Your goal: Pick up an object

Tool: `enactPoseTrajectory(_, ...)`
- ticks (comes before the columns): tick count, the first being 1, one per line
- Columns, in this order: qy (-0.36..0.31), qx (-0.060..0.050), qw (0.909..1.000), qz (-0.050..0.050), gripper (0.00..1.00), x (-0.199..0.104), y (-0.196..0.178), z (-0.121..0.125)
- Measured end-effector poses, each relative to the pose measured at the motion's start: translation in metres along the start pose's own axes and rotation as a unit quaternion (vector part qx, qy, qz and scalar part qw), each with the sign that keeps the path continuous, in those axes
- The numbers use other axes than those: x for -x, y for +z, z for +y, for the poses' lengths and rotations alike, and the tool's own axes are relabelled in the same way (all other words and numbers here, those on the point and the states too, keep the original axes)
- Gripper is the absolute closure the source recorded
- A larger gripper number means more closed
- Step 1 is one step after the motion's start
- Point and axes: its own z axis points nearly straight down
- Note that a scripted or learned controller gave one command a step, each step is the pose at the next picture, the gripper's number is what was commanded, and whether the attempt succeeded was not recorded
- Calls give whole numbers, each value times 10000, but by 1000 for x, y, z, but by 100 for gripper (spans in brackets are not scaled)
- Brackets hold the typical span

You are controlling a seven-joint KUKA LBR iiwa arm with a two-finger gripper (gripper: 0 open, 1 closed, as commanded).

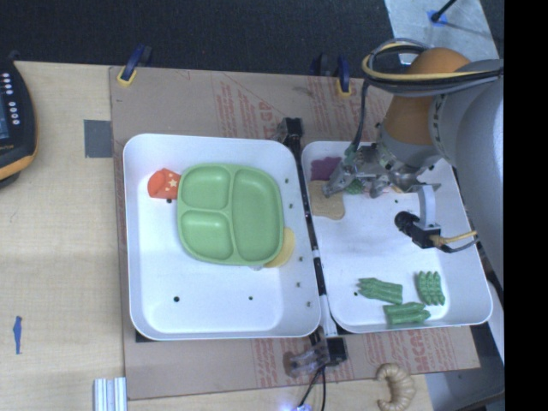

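My gripper [363, 178] hangs low over the far left part of the right bin [462, 315]. Just left of it lie a purple piece [320, 168] and a flat tan piece [328, 206], both close to the gripper's tip; whether it touches either I cannot tell. Three green ridged pieces rest near the right bin's front edge: one [379, 290], one [406, 315] and one [430, 288]. In the left bin [154, 315] a green divided plate [229, 214] lies with a red-orange piece [163, 183] at its left and a yellow piece [285, 248] peeking out from its right side.
The grey arm with its orange band [428, 92] comes in from the upper right over the right bin's far side. A tan curled thing [396, 388] lies on the bench in front of the bins. A black and orange device [12, 118] sits at the left edge.
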Motion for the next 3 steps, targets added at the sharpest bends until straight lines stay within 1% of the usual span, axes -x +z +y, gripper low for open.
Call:
enactPoseTrajectory(1, 13, -15, 10000, -2, 0, 1, 0, 18)
enactPoseTrajectory(2, -1, -19, 10000, -10, 100, 2, -12, 18)
enactPoseTrajectory(3, 40, -41, 10000, 12, 100, -23, -104, -82)
